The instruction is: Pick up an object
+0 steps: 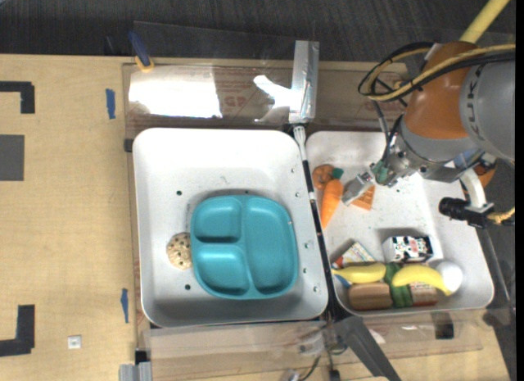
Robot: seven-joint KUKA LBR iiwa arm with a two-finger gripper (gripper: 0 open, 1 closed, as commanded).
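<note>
Smooth curved banana (391, 274) by round-ended sausage (383, 295); metal fingers' (360, 187) spread indiscernible.

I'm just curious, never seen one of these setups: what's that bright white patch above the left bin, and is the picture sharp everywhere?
In the camera view, the bright patch is glare on a clear sheet behind the left bin; the teal tray and banana look fairly sharp; the gripper is soft and hard to read; shadows are faint.
</note>
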